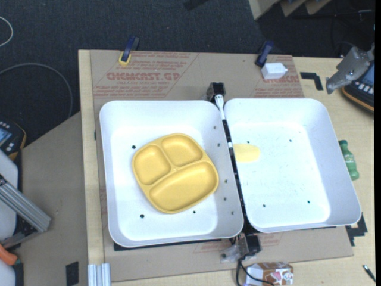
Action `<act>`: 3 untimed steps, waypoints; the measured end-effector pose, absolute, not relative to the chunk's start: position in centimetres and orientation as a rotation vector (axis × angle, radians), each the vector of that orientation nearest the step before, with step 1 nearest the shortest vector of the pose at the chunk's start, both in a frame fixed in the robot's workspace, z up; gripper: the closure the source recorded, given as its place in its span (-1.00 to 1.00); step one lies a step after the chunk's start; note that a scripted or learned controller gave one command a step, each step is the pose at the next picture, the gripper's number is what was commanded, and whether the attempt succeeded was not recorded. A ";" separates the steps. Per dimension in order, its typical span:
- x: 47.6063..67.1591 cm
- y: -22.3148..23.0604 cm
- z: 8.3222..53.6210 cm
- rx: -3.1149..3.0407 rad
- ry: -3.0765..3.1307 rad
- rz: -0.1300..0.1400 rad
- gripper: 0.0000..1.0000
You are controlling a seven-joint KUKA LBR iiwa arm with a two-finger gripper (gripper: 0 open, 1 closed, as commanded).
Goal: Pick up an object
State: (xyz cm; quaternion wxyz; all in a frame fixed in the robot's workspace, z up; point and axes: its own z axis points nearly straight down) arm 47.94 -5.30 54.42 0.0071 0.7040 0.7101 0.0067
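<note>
Grey pincer (344, 76) at upper right edge, well above bench.

Left bin (113, 159) and right bin (321, 159): white. Divided plate (174, 173) yellow, plain. Small flat piece (246, 153) pale yellow. Bench board (178, 76) tan with reddish print. Green item (349, 159) at right edge. Floor (59, 16) dark.

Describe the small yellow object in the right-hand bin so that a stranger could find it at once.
Find the two white bins; take the right bin. Against its left wall lies a small pale yellow piece, flat and plain, unlike the big divided yellow plate in the other bin.
</note>
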 end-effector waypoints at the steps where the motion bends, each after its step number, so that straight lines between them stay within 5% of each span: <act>1: 48.0 -5.6 54.6 2.215 2.220 0.004 1.00; 2: 47.9 6.9 49.7 2.211 2.239 -0.007 1.00; 3: 47.9 9.0 41.2 2.223 2.229 -0.013 1.00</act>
